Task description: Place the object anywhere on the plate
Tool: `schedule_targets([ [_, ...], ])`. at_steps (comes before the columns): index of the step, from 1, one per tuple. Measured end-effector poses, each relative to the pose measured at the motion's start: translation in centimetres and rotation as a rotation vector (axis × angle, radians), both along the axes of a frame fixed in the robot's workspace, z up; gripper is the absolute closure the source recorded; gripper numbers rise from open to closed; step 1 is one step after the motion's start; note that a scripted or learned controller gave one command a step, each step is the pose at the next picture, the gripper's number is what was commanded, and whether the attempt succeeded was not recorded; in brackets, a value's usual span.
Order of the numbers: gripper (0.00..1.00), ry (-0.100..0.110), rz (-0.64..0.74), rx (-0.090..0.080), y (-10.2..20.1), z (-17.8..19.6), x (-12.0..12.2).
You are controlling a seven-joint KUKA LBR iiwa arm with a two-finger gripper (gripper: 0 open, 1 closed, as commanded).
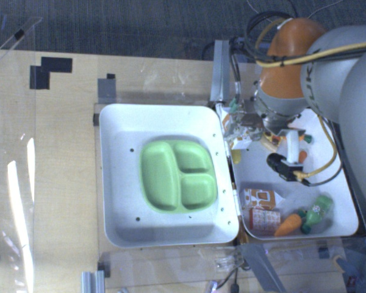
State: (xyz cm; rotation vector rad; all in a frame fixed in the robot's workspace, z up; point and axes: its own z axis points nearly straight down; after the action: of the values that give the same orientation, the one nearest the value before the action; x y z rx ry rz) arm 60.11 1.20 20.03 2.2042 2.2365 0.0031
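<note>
The tabletop (pixel 55 163) is seen as pale wood grain under a clear, glossy sheet that throws back streaks of light. The left bin (pixel 113 182) is seen as smooth white plastic with a soft sheen. The green plate (pixel 177 174) is seen as matt, smooth plastic. The arm (pixel 341 72) is seen as satin grey casing, its orange band (pixel 290 57) glossier. A printed carton (pixel 259 209) is seen as paper.

One camera looked down from high above the desk (pixel 49 163), tilted a little. It saw both white bins side by side: the left bin (pixel 116 212) and the right bin (pixel 348 221). The big grey arm (pixel 348 78) came in from the right, close to the camera.
</note>
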Motion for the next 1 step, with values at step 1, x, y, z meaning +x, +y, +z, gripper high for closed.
schedule_targets([
  [1,1.0,-0.003,0.31,-0.001,0.26,-1.44,3.22],
])
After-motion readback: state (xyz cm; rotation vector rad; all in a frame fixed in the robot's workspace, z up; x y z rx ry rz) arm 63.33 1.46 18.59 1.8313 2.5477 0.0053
